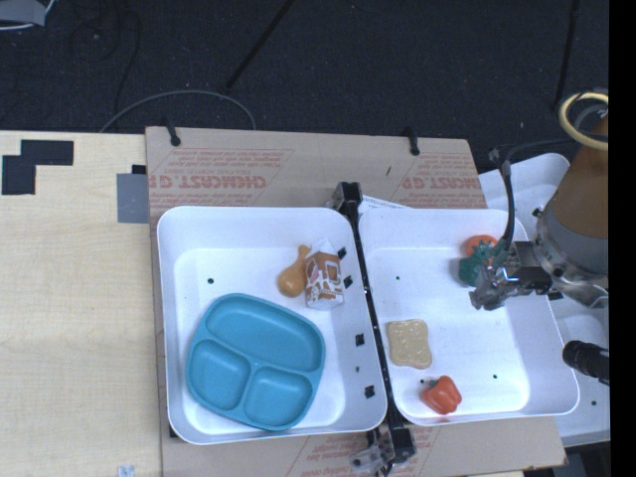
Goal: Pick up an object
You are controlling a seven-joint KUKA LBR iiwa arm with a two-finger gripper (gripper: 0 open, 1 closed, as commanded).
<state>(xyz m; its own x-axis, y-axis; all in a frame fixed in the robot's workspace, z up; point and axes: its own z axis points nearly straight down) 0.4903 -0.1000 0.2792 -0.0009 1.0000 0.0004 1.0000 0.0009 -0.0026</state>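
Gripper [494,284] hangs over the right bin [537,391], beside a teal-and-orange toy [476,256]; whether its jaws are spread cannot be told. Red pepper [442,395] and tan slab [408,343] lie nearer.

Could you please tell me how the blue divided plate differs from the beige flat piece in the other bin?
The blue divided plate lies in the left bin; the beige flat piece lies in the right bin. The plate is far larger. The plate has three moulded compartments and a raised rim, whereas the beige piece is plain with an uneven outline. Both lie flat, untouched by the gripper.
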